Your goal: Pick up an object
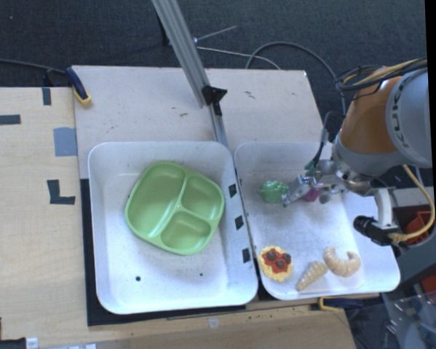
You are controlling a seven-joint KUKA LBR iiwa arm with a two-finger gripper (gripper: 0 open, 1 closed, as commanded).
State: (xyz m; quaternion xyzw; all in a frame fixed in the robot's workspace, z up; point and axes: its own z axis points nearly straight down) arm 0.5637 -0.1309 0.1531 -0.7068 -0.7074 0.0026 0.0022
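In the right bin (369, 282), a small green lumpy toy (271, 191) lies near the left wall. My gripper (298, 192) hangs low just to its right, its tip reaching the toy's right edge. Something small and purple (314, 196) shows at the gripper's underside. I cannot tell whether the toy is held. Near the bin's front lie a yellow tart with red berries (276, 263), a tan cone (311, 275) and a croissant (342, 261).
The left bin (114, 285) holds a green divided plate (174, 207). A slanted metal pole (190, 51) rises behind the bins. The arm's orange band (368, 122) and cables sit at the right.
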